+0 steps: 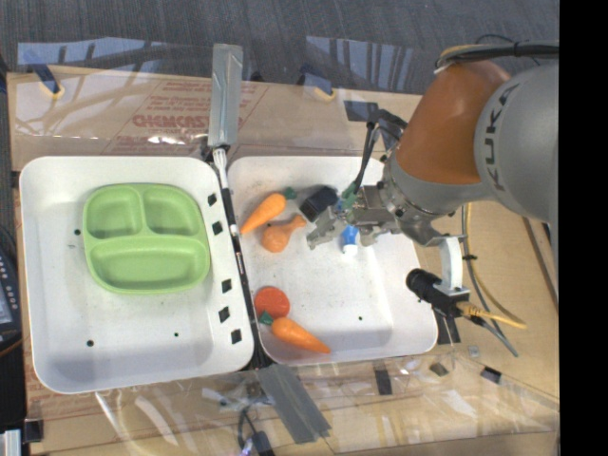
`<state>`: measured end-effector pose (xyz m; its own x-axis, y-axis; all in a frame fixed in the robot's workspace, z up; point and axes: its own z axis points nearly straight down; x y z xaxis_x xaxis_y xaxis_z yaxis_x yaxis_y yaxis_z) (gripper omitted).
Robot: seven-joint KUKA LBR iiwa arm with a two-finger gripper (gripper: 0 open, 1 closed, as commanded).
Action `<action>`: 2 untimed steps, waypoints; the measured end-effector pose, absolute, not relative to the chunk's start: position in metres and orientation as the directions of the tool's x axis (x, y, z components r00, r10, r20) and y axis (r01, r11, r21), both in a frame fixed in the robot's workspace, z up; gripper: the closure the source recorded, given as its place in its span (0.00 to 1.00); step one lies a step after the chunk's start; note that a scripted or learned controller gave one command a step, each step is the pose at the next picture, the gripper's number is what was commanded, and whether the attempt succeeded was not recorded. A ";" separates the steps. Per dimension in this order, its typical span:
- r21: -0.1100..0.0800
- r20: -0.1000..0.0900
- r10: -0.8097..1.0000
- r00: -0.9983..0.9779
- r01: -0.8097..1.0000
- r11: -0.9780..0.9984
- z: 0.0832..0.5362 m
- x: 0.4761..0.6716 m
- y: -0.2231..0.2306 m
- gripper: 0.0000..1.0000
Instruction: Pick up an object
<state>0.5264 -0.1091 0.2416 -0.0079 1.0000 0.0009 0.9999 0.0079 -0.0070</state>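
Note:
My gripper hangs low over the middle of the right bin, reaching in from the right under the grey and orange arm. Just left of it lie an orange drumstick-shaped toy and a carrot. A black object sits right behind the gripper. A small blue and white piece shows at the gripper's underside; I cannot tell whether it is an object or part of the tool. Near the bin's front left corner lie a red tomato and a second carrot.
The left bin holds a green divided plate. A ridge with black clips separates the two bins. Cables and a black fitting hang by the right bin's right rim.

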 end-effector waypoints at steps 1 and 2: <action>-0.007 0.000 0.998 -0.056 0.998 0.056 0.187 0.579 -0.137 0.00; 0.011 -0.009 0.940 -0.341 0.940 0.341 0.104 0.657 -0.134 0.00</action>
